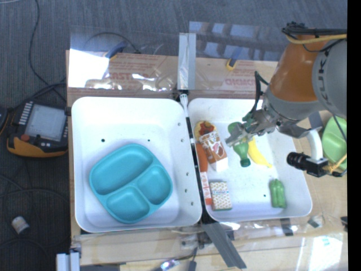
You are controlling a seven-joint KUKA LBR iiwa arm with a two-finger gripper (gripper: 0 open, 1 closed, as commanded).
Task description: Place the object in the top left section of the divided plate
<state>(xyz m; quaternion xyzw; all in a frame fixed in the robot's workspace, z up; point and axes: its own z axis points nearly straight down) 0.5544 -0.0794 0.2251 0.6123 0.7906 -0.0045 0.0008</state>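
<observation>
Green bottle [242, 153] just below gripper [239, 133]

A smooth, glossy blue plastic plate [131, 182] lies in a white plastic bin [90, 117] at lower left. Clear crinkled film [135, 81] covers brown cardboard [127, 65] above; grey carpet [113, 10] looks matt, ribbed.

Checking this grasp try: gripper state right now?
Gripper: over the right bin, right above the green bottle and banana; open or shut cannot be told.
</observation>
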